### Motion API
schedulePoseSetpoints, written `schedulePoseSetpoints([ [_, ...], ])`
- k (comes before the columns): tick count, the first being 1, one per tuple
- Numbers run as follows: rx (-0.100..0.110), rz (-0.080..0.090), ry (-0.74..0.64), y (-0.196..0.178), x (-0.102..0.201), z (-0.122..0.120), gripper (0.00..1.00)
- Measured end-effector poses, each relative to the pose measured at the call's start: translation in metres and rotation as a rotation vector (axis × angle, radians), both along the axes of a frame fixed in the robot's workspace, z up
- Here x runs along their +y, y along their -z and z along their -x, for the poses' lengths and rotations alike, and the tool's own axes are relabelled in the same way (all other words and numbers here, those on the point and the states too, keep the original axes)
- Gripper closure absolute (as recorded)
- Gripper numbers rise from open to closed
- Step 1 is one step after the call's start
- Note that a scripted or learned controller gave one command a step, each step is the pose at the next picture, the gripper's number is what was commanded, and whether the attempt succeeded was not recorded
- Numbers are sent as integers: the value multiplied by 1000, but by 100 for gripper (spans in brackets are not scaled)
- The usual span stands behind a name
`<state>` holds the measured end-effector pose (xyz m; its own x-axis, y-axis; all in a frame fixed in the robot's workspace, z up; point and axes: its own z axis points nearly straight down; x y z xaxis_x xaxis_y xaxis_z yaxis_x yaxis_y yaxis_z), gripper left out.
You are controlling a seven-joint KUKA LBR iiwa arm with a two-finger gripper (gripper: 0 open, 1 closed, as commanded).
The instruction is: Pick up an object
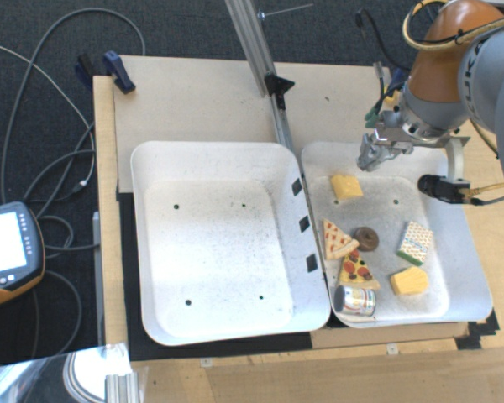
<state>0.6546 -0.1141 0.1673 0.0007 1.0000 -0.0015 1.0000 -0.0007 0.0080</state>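
One can (355, 300), two pizza slices (339, 240), two cheese blocks (410, 282).

Right-hand white bin (475, 267), centre-right of the frame, holds everything. A pale yellow cheese-like block (347, 186) lies flat near its upper left. Below it, a toy pizza slice (338, 240) touches a brown chocolate doughnut (366, 239). Lower, a second pizza slice (357, 271), then a small silver tin can (354, 300) on its side. To the right, a green-speckled white packet (417, 242), with a yellow wedge (410, 282) beneath it.
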Motion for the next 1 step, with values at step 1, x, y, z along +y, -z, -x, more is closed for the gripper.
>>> schedulePoseSetpoints([
  [1, 0, 0, -3, -52, 0, -2, 100],
])
